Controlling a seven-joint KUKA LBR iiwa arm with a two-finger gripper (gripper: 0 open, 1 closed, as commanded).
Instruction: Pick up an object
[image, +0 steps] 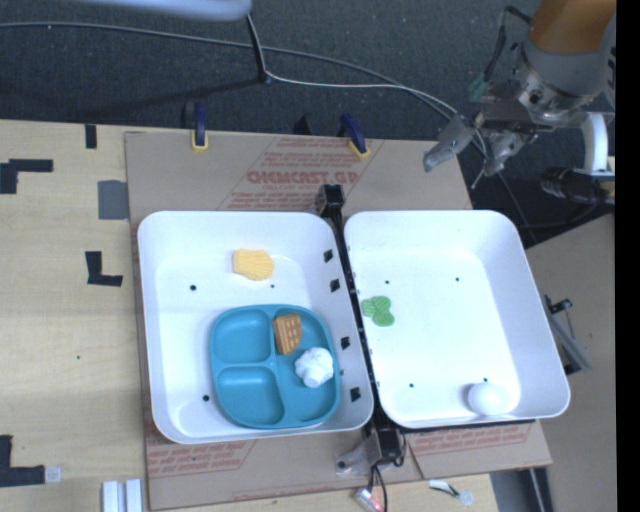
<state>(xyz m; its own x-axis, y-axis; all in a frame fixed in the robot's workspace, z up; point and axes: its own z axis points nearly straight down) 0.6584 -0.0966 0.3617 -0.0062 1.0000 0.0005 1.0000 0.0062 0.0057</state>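
Observation:
My gripper (463, 157) hangs at the top right, beyond the far rim of the right bin (520, 260), open with nothing between its fingers. In the right bin lie a flat green piece (378, 311) near the left wall and a white ball (489, 398) in the near right corner. The left bin (160, 300) holds a yellow lump (253, 264) toward the back. It also holds a blue divided tray (240, 385) with a brown waffle-like piece (288, 333) and a white crumpled lump (314, 367) in it.
Both bins sit on a cardboard sheet (280, 175) clamped at the back by two clips (200, 130). A black divider (345, 290) runs between the bins. Cables (300, 60) cross the dark floor behind the bench.

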